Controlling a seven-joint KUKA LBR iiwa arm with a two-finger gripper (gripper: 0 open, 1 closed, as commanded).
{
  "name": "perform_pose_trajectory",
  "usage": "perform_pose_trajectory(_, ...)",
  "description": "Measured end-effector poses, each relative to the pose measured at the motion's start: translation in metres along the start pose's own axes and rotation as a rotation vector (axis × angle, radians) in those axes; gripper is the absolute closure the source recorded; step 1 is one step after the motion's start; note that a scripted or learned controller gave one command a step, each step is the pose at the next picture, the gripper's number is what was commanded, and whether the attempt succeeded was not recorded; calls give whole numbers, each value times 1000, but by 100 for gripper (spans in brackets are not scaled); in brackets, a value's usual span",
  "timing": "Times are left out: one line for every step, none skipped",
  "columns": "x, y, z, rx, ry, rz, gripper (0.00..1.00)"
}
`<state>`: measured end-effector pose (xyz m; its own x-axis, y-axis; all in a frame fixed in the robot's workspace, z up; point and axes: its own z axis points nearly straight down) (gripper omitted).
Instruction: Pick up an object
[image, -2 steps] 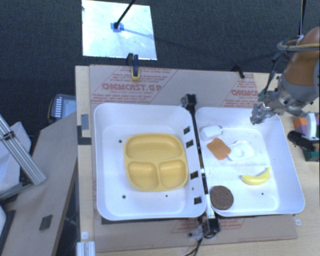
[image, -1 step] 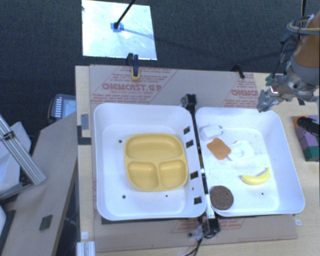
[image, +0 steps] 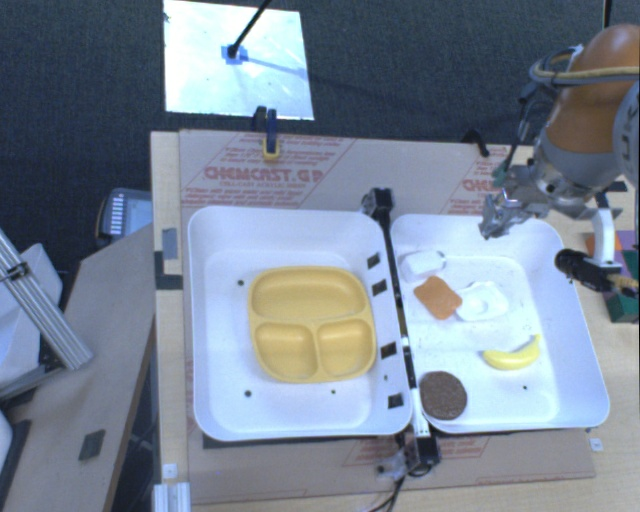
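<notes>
The right bin (image: 570, 340) holds several toy foods: a white piece (image: 423, 263) at the back left, an orange-brown slab (image: 437, 297), a white fried-egg shape (image: 482, 302), a yellow banana (image: 513, 355) and a dark brown round patty (image: 443, 394) at the front. My gripper (image: 496, 222) hangs above the back edge of this bin, apart from every item. Nothing shows between its fingers.
The left bin (image: 215, 300) holds a yellow three-compartment tray (image: 308, 322). A black divider with clips (image: 392, 300) runs between the bins. Cardboard (image: 330, 170) lies under both bins, with a yellow clamp (image: 270, 140) at the back.
</notes>
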<state>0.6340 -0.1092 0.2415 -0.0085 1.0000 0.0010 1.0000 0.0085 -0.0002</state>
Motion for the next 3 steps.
perform_pose_trajectory(51, -12, 12, 1, 0, 0, 100)
perform_pose_trajectory(102, -26, 2, -1, 1, -1, 100)
perform_pose_trajectory(159, -36, 10, 0, 1, -1, 100)
